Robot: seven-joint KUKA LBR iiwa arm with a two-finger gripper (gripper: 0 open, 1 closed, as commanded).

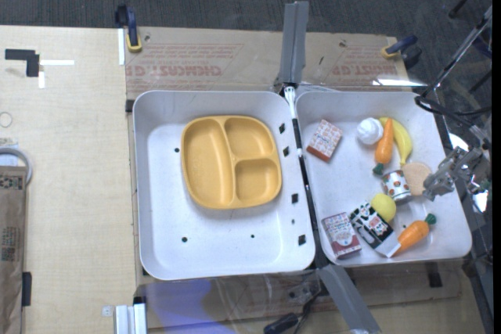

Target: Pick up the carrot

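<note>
Watching the one overhead view, I am seeing the gripper [441,182] hanging at the right edge of the right bin [344,100], in the mid-right of the frame. It is sitting low by the bin wall, just beside a tan piece [417,174], and whether its grasp is released or clenched on anything I cannot tell; nothing is showing between its tips.

Two orange carrots are lying in that bin. One carrot [384,141] is resting upper centre, wedged against a banana [401,138] and a white ball [369,130]. The second carrot [413,233] is lying lower right, its green top pointing up-right, touching a black-and-white box [371,224]. I am judging the lower one the easier target, since its right side is free.

Also crowding the bin: a small can [398,186], a lemon [383,206], a red carton [324,140] upper left, another red pack [341,235] lower left.

The left bin [156,184] is holding a yellow divided tray [231,161], set centrally, its compartments bare.
</note>
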